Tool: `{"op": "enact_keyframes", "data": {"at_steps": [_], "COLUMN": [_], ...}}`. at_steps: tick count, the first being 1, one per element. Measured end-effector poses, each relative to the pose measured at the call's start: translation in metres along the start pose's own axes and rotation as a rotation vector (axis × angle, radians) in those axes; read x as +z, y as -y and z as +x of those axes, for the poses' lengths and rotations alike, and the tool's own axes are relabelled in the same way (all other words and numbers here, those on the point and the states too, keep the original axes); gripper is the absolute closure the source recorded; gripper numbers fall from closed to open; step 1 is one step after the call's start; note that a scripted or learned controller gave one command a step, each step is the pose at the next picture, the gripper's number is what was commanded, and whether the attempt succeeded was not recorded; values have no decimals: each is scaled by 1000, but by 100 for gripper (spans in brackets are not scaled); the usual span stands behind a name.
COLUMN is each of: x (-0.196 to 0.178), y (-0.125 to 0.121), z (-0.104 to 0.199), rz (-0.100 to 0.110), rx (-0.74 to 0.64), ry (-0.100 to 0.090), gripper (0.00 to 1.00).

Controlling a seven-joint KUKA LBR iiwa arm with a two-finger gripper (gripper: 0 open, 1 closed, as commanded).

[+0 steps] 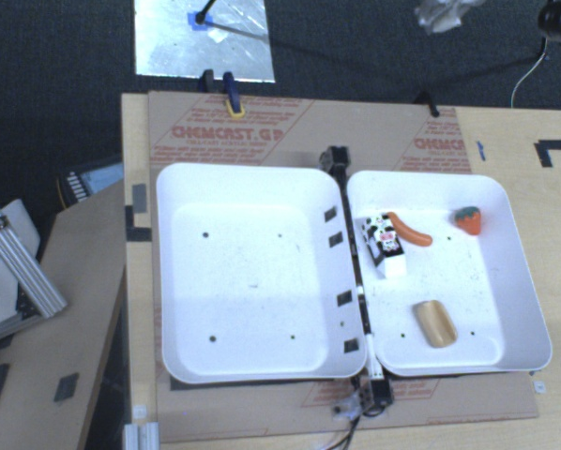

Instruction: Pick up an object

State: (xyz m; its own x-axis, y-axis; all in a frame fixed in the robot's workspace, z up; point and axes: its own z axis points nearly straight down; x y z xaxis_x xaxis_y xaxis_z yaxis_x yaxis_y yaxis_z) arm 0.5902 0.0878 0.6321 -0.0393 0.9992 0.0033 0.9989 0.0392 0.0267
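Overhead, gripper (pixel 447 6) blurred (grip unreadable); carrot (pixel 408 230), strawberry (pixel 467 218) in right bin (pixel 520 279).

The two shallow white plastic bins (pixel 252 345) look smooth and faintly glossy. Beneath them lies a matt brown cardboard sheet (pixel 290 129). A square metal plate (pixel 168 36) shines, scuffed. The tan rounded block (pixel 435 323) looks like matt wood.

The gripper (pixel 447 3) is a pale grey-white piece, blurred, with slim light fingers narrowing to a lumpy, rounded end. Its surfaces look glossy and faintly translucent. Just to its right sits a black rounded part (pixel 560 17), and a thin pale cable (pixel 534 68) curves down from there.
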Motion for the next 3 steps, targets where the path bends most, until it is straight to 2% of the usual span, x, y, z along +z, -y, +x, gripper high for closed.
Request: {"op": "enact_keyframes", "data": {"at_steps": [3], "x": [-34], "y": [-1], "z": [0], "rz": [-9], "rx": [-7], "ry": [-1], "gripper": [100]}}
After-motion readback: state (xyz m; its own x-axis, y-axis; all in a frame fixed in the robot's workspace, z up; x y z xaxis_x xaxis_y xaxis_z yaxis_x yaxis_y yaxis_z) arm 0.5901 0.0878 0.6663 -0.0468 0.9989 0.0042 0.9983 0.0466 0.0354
